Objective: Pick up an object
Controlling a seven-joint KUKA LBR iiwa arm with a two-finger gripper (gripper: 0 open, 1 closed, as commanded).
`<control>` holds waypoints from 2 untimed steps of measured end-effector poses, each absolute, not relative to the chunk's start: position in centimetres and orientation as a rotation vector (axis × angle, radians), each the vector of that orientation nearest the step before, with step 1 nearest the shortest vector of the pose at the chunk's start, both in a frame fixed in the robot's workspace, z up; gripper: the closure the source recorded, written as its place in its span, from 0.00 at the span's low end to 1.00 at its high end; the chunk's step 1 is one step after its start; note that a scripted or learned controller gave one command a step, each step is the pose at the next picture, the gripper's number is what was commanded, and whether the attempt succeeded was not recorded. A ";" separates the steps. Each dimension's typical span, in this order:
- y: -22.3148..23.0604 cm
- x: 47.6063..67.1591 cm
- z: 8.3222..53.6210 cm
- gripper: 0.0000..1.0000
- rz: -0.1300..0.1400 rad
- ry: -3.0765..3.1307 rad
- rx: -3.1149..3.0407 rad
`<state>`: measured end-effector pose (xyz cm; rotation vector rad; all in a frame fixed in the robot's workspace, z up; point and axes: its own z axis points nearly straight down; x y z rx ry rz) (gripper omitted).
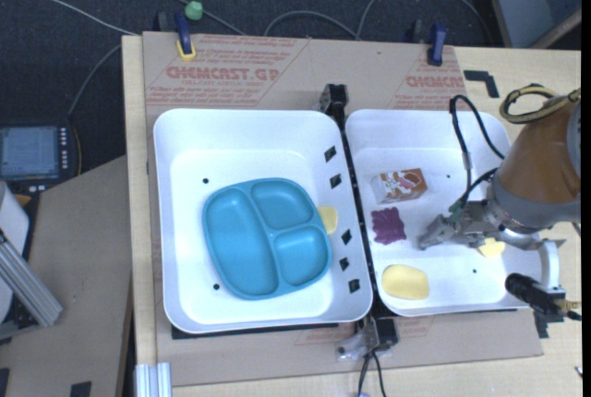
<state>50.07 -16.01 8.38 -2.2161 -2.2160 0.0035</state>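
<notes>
Gleaming blue tray (pixel 266 236), three-compartment, smooth plastic.

Two bins (pixel 175 201); one tray (pixel 266 236)

Blue tray (pixel 266 236) in left bin (pixel 175 155)

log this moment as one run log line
arm: over right white bin | gripper: beside crinkled purple piece, nothing seen held | pale yellow oval: untouched | blue divided tray: left bin
</notes>
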 end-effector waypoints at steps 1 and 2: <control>-16.0 50.2 9.8 1.00 -0.002 -2.219 -2.221; -16.7 50.7 14.3 1.00 -0.003 -2.224 -2.224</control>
